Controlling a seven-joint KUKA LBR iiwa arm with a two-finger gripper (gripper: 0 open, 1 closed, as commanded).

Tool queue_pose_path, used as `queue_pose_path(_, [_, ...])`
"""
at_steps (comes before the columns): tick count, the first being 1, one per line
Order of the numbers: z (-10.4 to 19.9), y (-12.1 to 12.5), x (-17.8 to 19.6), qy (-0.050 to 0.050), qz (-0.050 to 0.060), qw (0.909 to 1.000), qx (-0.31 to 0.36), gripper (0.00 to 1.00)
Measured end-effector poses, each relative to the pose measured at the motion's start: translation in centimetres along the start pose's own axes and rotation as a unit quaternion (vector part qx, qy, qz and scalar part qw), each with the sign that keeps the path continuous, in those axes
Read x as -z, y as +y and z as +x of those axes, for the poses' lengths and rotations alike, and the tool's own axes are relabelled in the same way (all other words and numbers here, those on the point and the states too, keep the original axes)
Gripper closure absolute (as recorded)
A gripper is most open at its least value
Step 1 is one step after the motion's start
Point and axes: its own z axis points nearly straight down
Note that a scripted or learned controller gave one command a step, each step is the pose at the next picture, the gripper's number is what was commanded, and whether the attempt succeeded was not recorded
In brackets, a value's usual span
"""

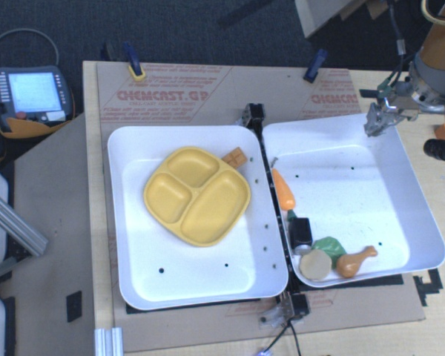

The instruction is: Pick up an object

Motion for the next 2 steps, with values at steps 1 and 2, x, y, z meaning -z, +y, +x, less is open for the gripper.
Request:
queue_pose_path(1, [4.6,-1.3,-0.5,0.002,0.004,1.0,0.001,1.0])
queue_pose_path(2, [10.5,-2.7,-0.4,0.002,0.004,1.0,0.002,1.0])
